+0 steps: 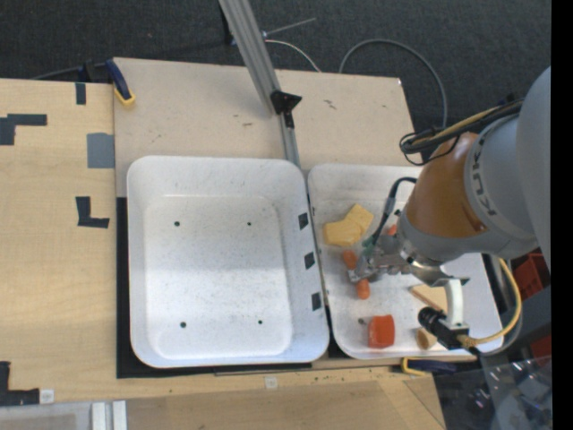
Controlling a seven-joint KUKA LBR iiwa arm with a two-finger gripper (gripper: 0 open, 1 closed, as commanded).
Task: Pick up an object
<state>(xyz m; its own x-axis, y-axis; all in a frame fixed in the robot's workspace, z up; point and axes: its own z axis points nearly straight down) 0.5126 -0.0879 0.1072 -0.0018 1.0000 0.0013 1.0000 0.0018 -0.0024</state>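
From my remote station, I am watching the grey-and-orange arm [474, 195] reaching in from the right of the frame, its gripper [369, 267] hanging low over the right bin [336, 182]. I cannot tell how its claw is standing. A small orange piece [363, 288] is lying just below the gripper, another [349, 259] just to its left. A yellow block [349, 226] is sitting above them, and a red-orange chunk [381, 331] is resting near the bin's lower edge. The left bin [143, 177] is sitting alongside.
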